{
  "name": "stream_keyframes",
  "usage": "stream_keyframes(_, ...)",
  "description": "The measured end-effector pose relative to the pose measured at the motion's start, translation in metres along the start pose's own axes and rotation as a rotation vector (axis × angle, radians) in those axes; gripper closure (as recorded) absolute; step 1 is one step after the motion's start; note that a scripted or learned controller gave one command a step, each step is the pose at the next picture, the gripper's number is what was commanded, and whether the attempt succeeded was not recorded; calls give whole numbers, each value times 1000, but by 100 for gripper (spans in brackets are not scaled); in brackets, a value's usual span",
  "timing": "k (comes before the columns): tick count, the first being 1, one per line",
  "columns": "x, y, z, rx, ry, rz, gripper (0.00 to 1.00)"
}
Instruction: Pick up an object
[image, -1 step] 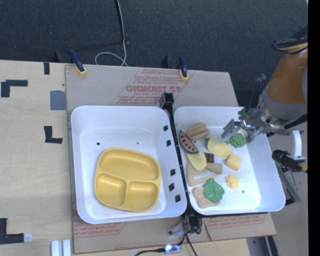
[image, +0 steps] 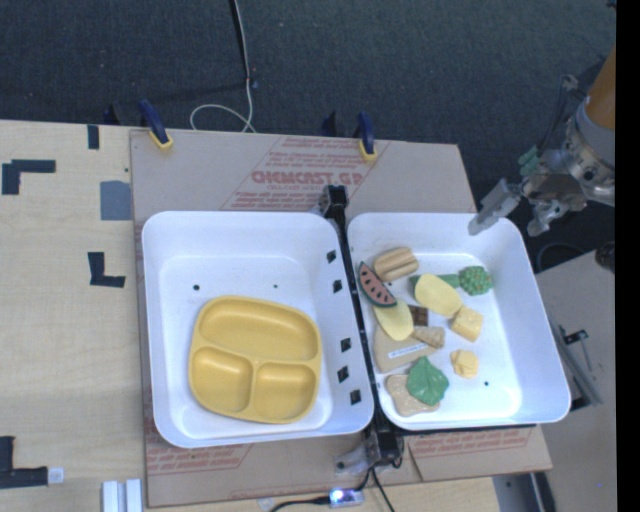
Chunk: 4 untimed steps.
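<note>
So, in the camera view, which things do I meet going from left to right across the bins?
Yellow divided plastic tray → toy watermelon slice → green toy leaf → green toy broccoli → robot hand.

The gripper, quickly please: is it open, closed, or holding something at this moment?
Gripper: above the far right corner of the right bin, nothing held; open or closed cannot be told.

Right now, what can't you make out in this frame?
- Gripper: blurred at the right bin's top corner; finger state unreadable.
- Arm: cut off by the camera view's right edge.
- Brown pieces: partly covered by the yellow food; identity unclear.
- Beige piece: half hidden by the green leaf.
</note>
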<state>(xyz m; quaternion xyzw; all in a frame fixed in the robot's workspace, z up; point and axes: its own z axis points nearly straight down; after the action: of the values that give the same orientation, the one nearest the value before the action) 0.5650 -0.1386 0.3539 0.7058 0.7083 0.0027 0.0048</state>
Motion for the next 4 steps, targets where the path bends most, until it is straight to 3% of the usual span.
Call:
stream_keyframes(1, 40, -12, -61, 5, 3, -2, 0)
stream_keyframes(2, 114, -25, -4, 20, 5, -5, 0)
stream_keyframes(3, 171, 31, -134, -4, 4, -5, 0)
stream_keyframes(4, 227, 100, -121, 12, 3, -3, 0)
